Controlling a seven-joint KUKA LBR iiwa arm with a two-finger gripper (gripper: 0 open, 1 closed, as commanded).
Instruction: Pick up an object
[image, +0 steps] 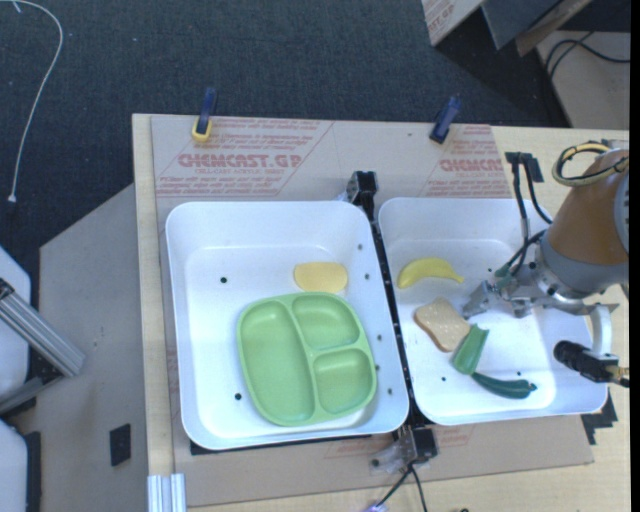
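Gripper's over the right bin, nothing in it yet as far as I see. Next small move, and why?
Probably lower the gripper a little toward the bread slice and line up over it. The gripper sits just above and right of the slice, with the green block right beside it, so a small correction left would likely avoid nudging the block. Nothing shows between its fingers.
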